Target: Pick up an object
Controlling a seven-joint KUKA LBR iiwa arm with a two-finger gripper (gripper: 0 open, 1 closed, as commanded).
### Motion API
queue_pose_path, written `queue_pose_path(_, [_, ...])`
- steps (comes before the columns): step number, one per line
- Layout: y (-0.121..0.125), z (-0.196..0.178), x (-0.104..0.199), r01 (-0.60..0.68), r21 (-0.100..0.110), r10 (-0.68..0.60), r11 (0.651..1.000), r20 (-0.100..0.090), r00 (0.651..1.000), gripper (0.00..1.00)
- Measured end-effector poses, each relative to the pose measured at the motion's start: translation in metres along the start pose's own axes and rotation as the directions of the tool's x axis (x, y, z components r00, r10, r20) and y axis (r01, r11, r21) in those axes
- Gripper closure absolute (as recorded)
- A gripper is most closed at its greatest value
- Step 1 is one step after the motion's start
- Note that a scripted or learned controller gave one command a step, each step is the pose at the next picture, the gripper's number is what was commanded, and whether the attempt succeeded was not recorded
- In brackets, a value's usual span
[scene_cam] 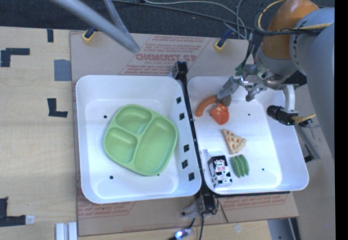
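Observation:
The right bin (283, 173) holds a curved orange sausage (205, 105), a red tomato-like piece (219, 115), a pizza slice (234, 140), a green pea pod (239, 165) and a small black-and-white item (219, 171). My gripper (238, 94) hangs over the back of this bin, just right of the sausage and above the red piece. It is open, with one dark finger (225, 94) close to the red piece and the other further right. Nothing sits between the fingers.
A green divided plate (141, 139) lies in the left bin (89, 179). A black divider (187, 124) separates the two bins. A black part of the arm (283, 115) juts over the right bin's right side. Cables run behind the bins.

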State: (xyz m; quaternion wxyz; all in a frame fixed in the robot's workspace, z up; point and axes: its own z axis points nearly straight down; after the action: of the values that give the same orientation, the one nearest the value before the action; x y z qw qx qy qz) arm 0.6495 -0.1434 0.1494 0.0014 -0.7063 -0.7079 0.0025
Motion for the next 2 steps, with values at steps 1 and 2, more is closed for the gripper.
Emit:
queue_pose_path(1, [-0.0050,0.0635,0.0046,0.000,0.001,0.000,1.000,0.000,1.000,0.00])
queue_pose_path(2, [-0.0045,0.0639,0.0045,0.000,-0.006,0.000,1.000,0.002,1.000,0.00])
